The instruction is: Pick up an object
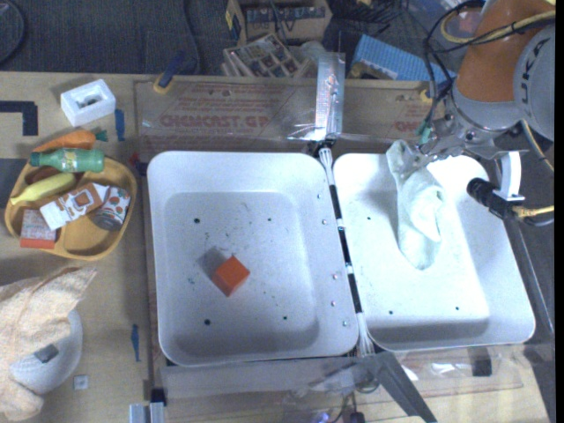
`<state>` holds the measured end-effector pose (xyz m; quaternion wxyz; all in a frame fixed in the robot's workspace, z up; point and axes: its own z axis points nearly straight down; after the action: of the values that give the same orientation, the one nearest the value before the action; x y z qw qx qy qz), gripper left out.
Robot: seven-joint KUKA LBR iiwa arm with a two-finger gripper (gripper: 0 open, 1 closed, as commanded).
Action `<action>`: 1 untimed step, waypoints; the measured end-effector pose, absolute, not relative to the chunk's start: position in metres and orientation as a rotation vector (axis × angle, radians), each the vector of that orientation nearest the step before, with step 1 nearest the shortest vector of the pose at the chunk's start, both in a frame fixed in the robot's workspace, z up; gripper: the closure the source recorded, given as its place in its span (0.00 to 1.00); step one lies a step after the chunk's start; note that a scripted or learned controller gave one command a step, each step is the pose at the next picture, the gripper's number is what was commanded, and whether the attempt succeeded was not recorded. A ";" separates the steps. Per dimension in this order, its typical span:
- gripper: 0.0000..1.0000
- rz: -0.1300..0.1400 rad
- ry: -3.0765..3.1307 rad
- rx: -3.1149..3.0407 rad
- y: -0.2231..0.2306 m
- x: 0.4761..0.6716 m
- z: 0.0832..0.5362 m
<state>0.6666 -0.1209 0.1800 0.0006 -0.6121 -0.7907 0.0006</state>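
the grey arm with its orange band enters from the upper right of the frame, and its end effector [421, 145] sits over the upper left part of the right bin [507, 311]. a pale white cloth [419, 214] hangs down from the end effector, its top corner bunched up right at the fingertips and pinched between them, so the end effector is closed on the cloth. the cloth trails downward and slightly right from there, widening into a soft rounded fold whose lower end lies toward the middle of the right bin; whether that lower end rests on the bin floor or hangs just above it cannot be told. in the left bin [176, 192], well apart from the arm, an orange block [232, 275] lies a little below and left of the bin's centre, with small dark specks scattered on the floor around it. to the left of the bins, on the bench [26, 82], a yellow bowl [88, 241] holds a green bottle [69, 159], a banana [40, 189] and small packets. a small white box [88, 101] sits above the bowl, near the upper left of the frame, and a crumpled beige cloth [40, 311] fills the lower left corner.
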 end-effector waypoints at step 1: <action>0.00 0.001 -2.485 -1.923 -0.121 0.667 0.181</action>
<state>0.6670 -0.1207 0.1809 -0.0002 -0.6120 -0.7909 0.0002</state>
